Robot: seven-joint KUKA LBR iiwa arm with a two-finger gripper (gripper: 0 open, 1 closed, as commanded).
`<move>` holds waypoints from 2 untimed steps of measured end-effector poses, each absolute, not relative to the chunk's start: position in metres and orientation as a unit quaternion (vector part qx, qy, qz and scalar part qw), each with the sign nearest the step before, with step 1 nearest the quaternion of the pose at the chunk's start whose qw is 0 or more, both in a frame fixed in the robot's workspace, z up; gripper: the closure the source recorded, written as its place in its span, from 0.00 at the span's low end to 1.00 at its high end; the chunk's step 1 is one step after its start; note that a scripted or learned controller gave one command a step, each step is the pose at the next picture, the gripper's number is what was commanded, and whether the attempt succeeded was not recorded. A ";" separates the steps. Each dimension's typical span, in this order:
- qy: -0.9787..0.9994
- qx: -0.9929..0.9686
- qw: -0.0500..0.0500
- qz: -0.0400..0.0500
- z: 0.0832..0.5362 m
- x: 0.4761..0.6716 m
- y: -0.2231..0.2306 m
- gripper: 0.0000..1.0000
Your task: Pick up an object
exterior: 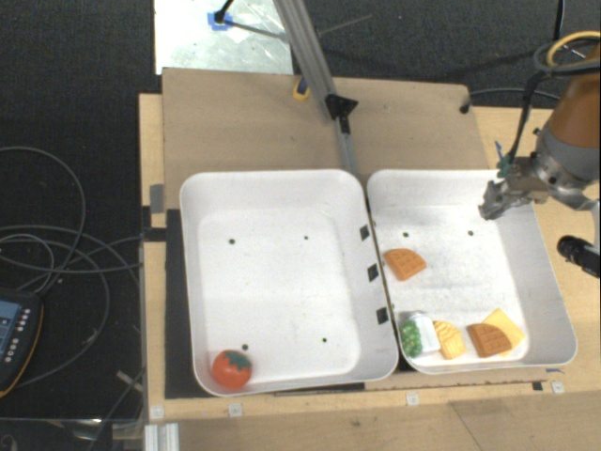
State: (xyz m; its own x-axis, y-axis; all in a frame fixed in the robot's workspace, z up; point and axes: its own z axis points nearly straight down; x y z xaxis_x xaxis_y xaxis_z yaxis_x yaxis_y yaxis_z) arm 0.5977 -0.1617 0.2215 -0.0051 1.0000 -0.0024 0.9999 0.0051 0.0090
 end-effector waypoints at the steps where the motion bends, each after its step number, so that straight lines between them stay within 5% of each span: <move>1: 0.709 0.705 0.001 0.001 0.220 0.599 -0.162 1.00; 2: 0.711 0.703 0.000 0.002 0.232 0.595 -0.103 1.00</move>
State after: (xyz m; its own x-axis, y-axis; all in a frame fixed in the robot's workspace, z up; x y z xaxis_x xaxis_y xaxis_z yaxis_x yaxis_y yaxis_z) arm 0.5948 -0.1034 0.2318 -0.0110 0.9999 0.0024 0.9999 0.0110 0.0021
